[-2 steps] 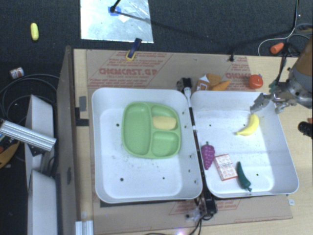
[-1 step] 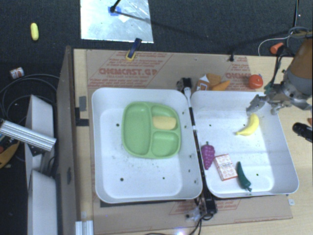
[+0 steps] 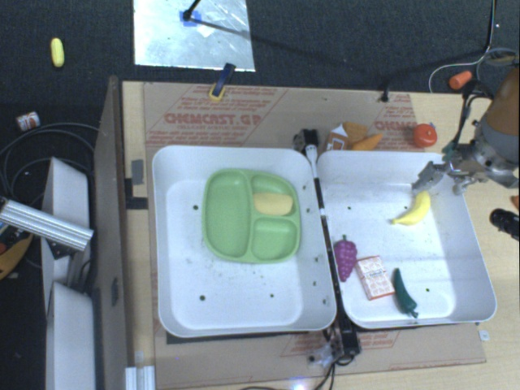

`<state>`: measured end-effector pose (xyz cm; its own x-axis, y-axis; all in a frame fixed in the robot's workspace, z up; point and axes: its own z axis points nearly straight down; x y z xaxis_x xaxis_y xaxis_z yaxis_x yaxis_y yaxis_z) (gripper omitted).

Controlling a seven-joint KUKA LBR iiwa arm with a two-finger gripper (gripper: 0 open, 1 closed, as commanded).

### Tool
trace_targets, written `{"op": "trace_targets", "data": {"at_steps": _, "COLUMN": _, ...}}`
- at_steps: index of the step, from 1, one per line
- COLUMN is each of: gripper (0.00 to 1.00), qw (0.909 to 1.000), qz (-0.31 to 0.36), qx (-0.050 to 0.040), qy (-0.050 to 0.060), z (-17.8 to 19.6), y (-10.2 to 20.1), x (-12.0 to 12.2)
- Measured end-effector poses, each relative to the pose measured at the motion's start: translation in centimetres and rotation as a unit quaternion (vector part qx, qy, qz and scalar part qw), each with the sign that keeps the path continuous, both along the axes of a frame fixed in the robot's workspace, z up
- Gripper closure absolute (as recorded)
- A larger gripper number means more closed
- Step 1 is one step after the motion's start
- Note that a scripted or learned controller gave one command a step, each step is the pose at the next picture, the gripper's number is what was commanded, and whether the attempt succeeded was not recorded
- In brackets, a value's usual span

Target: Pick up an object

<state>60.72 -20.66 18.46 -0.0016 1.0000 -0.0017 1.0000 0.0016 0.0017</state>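
Yellow banana (image 3: 413, 210) lies in the right bin (image 3: 455, 299), just below-left of the claw (image 3: 435, 177). Claw fingers blurred, grip state indeterminate. Arm (image 3: 497, 140) is cut off at the frame edge.

A robotics lab: white bins (image 3: 244, 315) on a cardboard-topped bench (image 3: 268, 108), loose cables (image 3: 32, 149).

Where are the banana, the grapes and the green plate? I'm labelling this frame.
banana (image 3: 414, 210), camera view, middle of its curve.
grapes (image 3: 346, 257), camera view, centre of the bunch.
green plate (image 3: 227, 218), camera view, large left compartment.
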Motion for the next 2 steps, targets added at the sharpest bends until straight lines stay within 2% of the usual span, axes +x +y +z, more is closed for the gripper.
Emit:
{"op": "trace_targets", "data": {"at_steps": 1, "gripper": 0.0, "qw": 1.0, "qz": 0.002, "qx": 0.0004, "qy": -0.001, "z": -0.5, "y": 0.1, "x": 3.7}}
{"op": "trace_targets", "data": {"at_steps": 2, "gripper": 0.0, "qw": 1.0, "qz": 0.0, "qx": 0.0016, "qy": 0.003, "z": -10.6, "y": 0.1, "x": 2.2}}
